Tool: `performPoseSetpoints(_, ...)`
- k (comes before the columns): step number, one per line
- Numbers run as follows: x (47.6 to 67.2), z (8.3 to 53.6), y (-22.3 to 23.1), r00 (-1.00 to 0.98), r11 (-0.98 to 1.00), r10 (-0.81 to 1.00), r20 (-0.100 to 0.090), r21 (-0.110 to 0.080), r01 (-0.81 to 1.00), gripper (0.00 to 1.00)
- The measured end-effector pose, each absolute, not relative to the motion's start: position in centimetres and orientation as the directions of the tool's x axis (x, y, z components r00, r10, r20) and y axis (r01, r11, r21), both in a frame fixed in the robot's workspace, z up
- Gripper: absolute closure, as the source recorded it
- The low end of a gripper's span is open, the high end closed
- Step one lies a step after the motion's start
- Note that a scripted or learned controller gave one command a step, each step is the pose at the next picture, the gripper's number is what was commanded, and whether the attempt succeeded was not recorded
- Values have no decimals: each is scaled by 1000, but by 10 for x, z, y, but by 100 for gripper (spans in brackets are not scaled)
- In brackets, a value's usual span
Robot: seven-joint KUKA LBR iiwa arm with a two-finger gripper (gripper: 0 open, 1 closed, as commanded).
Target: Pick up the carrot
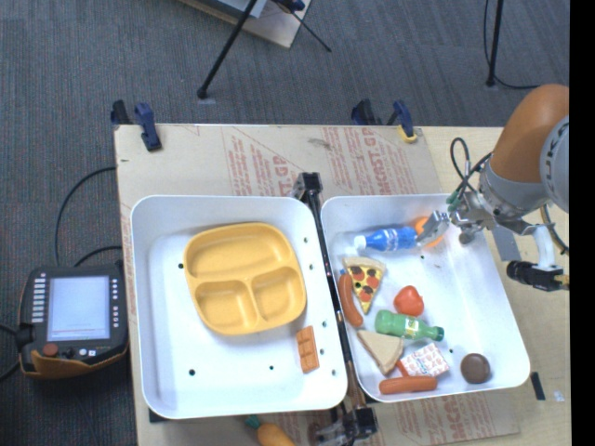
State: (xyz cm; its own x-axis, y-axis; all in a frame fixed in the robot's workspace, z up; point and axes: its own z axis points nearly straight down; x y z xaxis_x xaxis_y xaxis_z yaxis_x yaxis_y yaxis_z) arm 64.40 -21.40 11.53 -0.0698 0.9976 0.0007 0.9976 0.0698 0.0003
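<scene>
A small orange piece, apparently the carrot [423, 223], lies near the back of the right bin [497, 277], just right of a blue bottle [389, 240]. My gripper [442, 227] is down at that spot, right against the orange piece's right side. The wrist and its hardware hide how the piece and gripper meet. The arm with its orange band [532, 133] comes in from the right.
The right bin also holds a pizza slice [364, 282], a red sausage [350, 301], a red vegetable [408, 300], a green bottle [407, 326], a bread wedge [381, 349] and a brown ball [476, 368]. In the left bin sits a yellow divided plate [246, 277]. Another orange item [272, 433] lies on the bench in front.
</scene>
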Motion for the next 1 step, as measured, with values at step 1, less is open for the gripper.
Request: performPoseSetpoints(1, 644, 110, -213, -26, 26, 1000, 5, 0, 1000, 0)
